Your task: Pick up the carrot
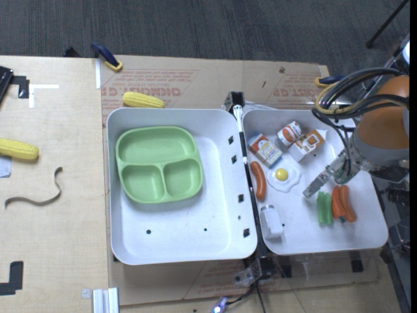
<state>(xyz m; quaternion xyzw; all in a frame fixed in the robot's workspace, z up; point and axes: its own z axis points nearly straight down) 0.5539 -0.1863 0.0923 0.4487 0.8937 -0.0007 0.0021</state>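
Orange carrot (343,203) lies in right bin (365,240) beside green vegetable (324,208) | pincer (317,184) just left, above it | finger state: cannot tell

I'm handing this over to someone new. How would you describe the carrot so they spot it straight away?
Look in the right-hand white bin, at its right side near the gripper. Two small toys lie side by side there: the carrot is the orange one on the right, touching a green vegetable. The orange sausage lies far off, by the bin's left wall.
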